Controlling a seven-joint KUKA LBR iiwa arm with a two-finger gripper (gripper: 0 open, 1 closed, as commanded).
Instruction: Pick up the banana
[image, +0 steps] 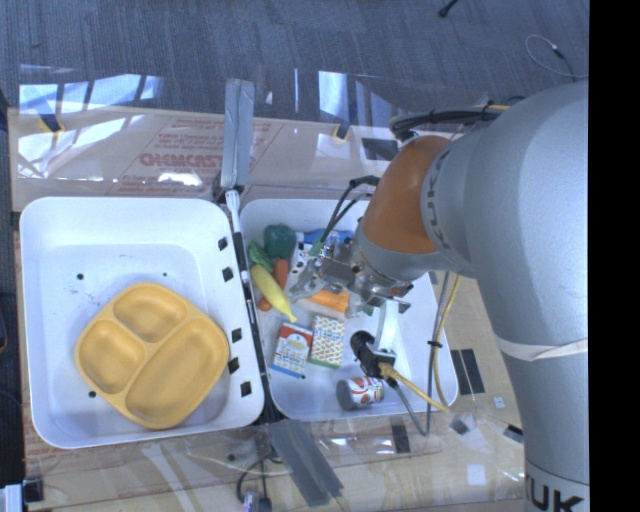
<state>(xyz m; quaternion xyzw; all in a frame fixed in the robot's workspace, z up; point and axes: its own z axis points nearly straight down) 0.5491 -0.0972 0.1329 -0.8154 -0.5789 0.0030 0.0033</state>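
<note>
1. Two white bins sit side by side; the left bin (45, 300) holds a yellow divided plate (150, 353), and the right bin (425, 400) holds the clutter.
2. Lying in the right bin's left part, just beside the wall between the bins, is the banana (272, 290), slanted, with a green vegetable (279, 241) and something orange (283, 272) close by.
3. Over the middle of that bin hangs the gripper (335, 275), near the banana but to its right; whether it is clenched or released I cannot tell, since the wrist hides it.
4. Nothing of the banana looks raised or held, so I judge the pick not yet made: reaching it, closing on it and lifting all remain.
5. Small cartons (310, 347) and a can (360, 392) lie nearer the front.
</note>
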